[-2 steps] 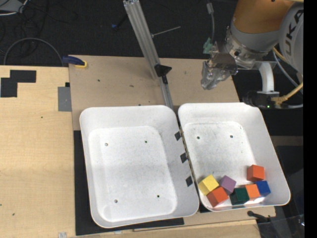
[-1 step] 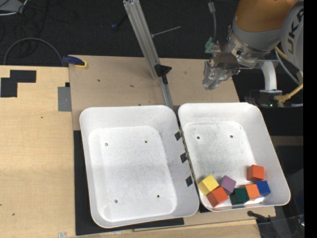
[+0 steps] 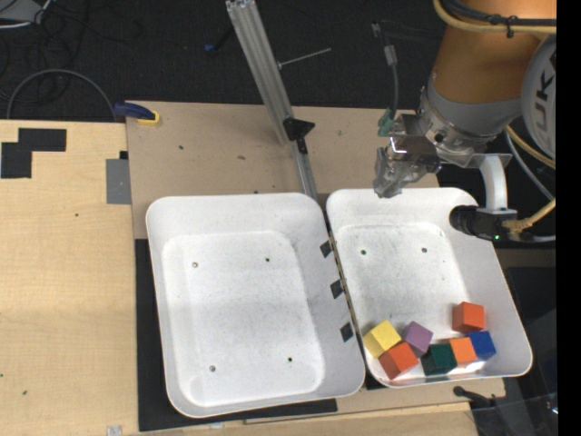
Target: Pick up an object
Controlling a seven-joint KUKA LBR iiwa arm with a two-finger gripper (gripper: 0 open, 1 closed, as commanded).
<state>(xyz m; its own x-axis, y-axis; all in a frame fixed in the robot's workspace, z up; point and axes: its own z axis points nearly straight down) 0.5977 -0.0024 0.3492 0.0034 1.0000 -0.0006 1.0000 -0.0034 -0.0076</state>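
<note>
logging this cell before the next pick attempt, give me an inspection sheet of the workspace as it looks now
surface: light wooden bench bearing two shallow white bins side by side, the left bin and the right bin.
job's things: small coloured blocks clustered in the right bin's near corner: yellow cube, purple cube, two red-orange blocks, orange block, dark green block, blue block.
clutter: slanted aluminium bar; blue-and-yellow clamp.
grippers: two-finger gripper above the right bin's far rim, apart from the blocks, nothing seen between its fingers.
cables: dark cables on the floor behind the bench; tan hose on the arm.
surroundings: dark floor.
</note>
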